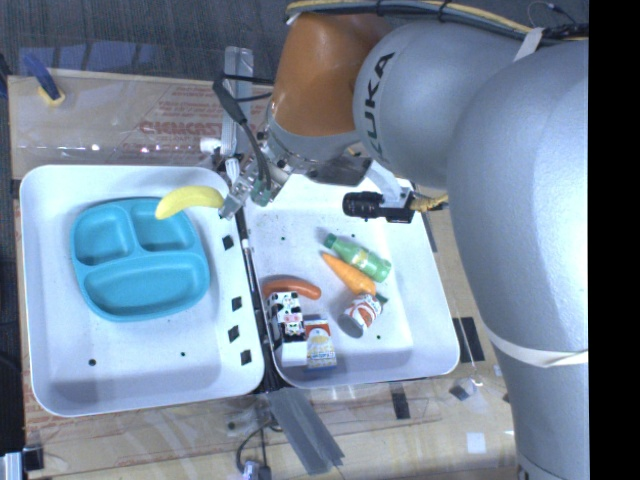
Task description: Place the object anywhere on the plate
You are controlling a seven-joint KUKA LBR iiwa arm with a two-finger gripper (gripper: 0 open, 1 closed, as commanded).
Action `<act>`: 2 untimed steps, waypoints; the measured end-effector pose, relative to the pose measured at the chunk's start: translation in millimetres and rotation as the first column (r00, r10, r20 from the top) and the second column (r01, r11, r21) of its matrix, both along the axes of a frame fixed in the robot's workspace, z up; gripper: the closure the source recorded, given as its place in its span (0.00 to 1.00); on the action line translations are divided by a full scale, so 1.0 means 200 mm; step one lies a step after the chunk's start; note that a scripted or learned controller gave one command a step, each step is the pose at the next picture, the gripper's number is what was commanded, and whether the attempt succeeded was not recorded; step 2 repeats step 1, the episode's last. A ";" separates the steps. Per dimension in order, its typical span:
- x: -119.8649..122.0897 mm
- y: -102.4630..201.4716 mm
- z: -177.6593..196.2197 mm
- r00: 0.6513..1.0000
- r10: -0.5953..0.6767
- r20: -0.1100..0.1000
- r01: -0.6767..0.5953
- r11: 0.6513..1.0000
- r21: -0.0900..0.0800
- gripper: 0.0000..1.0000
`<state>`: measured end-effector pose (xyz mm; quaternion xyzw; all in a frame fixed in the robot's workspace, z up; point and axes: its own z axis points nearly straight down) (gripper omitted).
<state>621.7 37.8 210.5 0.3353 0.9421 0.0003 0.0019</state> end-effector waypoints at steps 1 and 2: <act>0.00 0.00 0.00 1.000 0.000 0.000 0.000 1.000 0.000 0.00; 0.00 0.00 0.00 1.000 0.000 0.000 0.000 1.000 0.000 0.00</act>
